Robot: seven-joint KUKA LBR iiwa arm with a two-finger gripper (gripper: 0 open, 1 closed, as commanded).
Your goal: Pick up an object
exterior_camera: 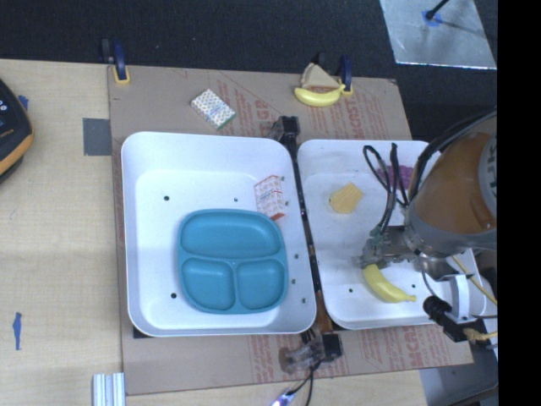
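The pincer (378,254) sits low in the right bin (338,307), just above a yellow banana (387,287); whether it is spread or pressed together, I cannot tell. A blue divided tray (232,259) lies in the left bin (148,227).

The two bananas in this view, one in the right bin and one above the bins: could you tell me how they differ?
The banana in the right bin lies on the bin's white floor beside the gripper; the banana on the cardboard lies outside both bins, near a blue clamp.
The bin banana runs at a slant, down to the right; the cardboard banana lies level, ends curving upward.
The cardboard banana touches a pale wedge-shaped item; the bin banana lies alone.
Both are yellow and curved.
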